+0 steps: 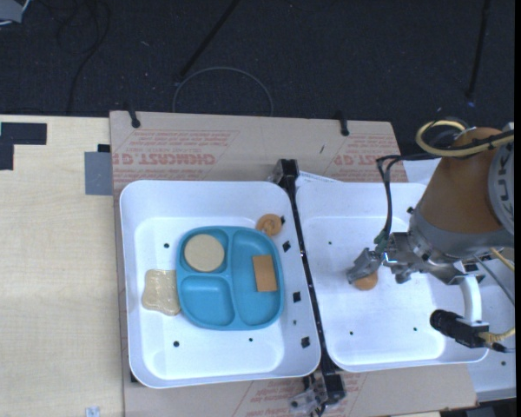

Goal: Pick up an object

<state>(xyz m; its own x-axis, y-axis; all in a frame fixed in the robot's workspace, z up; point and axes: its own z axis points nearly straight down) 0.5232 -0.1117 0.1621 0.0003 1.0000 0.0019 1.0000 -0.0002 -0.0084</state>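
My gripper (363,268) reaches in from the right and sits low over the left half of the right bin (399,354). A small orange-brown lump (366,282) lies right under its tip, partly covered by it; I cannot tell whether they touch. In the left bin (148,354) a blue compartment tray (217,307) holds a round tan disc (203,252) and an orange-brown rectangular piece (264,274).
A tan ring-shaped piece (269,225) lies by the left bin's far right wall. A pale beige slab (161,291) rests against the tray's left side. A black divider (300,268) runs between the bins. The arm's body (460,207) and cables overhang the right bin's right side.
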